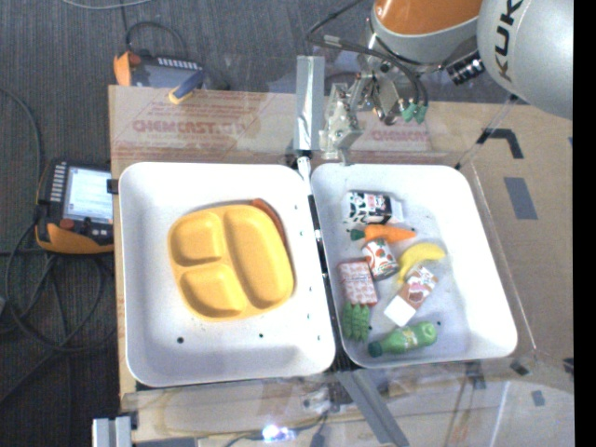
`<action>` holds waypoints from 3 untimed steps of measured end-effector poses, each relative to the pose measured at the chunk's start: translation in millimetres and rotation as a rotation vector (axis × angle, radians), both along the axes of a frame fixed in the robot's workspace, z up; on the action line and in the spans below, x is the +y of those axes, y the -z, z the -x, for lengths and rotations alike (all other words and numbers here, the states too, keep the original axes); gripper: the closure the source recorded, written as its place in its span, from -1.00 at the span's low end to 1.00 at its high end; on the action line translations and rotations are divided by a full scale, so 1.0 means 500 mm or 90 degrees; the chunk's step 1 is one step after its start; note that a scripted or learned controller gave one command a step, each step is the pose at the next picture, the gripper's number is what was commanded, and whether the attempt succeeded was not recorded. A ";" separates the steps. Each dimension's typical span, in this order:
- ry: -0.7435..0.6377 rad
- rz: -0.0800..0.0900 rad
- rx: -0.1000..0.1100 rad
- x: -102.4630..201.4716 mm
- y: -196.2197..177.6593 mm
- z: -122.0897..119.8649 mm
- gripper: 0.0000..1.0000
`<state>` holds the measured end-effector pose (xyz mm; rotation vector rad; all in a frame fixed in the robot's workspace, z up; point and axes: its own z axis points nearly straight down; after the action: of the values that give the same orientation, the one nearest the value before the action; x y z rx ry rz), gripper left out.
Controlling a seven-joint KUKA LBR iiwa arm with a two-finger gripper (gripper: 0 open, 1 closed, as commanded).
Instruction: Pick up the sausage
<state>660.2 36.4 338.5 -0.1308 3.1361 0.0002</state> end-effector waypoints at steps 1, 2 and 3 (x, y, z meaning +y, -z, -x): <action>0.001 -0.002 -0.002 0.001 -0.018 -0.004 1.00; -0.293 -0.001 -0.001 0.013 -0.016 -0.020 1.00; -0.550 -0.001 -0.001 0.004 0.034 -0.019 1.00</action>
<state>669.8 38.2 321.7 -1.4324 2.7923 0.0052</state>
